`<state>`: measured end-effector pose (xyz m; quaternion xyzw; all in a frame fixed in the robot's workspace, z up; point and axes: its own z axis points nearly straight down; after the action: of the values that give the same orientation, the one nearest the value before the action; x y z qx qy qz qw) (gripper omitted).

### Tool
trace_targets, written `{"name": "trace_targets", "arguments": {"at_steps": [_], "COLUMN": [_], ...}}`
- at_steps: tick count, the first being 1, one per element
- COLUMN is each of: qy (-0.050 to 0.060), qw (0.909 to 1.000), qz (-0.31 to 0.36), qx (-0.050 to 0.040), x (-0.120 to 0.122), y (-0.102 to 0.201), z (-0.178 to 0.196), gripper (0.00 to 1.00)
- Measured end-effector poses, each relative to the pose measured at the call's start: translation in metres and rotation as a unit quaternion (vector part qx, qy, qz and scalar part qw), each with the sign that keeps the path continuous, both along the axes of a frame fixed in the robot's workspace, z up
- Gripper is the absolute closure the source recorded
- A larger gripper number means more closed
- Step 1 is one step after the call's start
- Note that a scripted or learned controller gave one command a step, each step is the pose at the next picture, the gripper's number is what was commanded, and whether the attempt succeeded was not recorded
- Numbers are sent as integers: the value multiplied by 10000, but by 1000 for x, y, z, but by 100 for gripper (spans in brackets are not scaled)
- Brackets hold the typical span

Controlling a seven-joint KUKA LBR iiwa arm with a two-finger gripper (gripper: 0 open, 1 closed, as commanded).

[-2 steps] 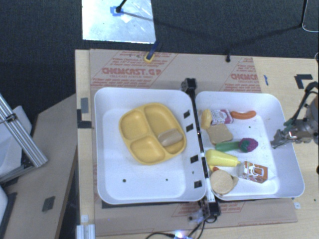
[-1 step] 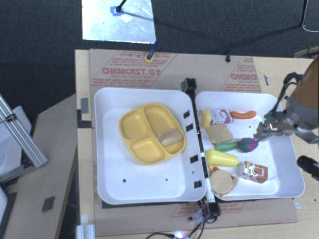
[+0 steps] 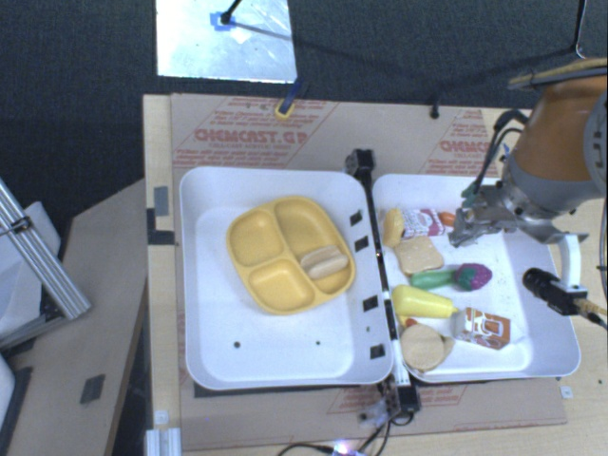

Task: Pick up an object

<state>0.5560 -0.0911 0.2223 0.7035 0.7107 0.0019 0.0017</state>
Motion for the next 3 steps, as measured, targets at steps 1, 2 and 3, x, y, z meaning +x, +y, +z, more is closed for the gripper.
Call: {"name": "trace_targets", "arguments": {"at_steps": [1,2,3], "qy": [-1,14,8], "qw": [10000,10000,10000], "qz": [-4,-12,-19], "qx": [4,-1,-6], "x": [31,49,54], "y": [41,70,68], "z": [12,-8,-6], "gripper": [100,100,100]}}
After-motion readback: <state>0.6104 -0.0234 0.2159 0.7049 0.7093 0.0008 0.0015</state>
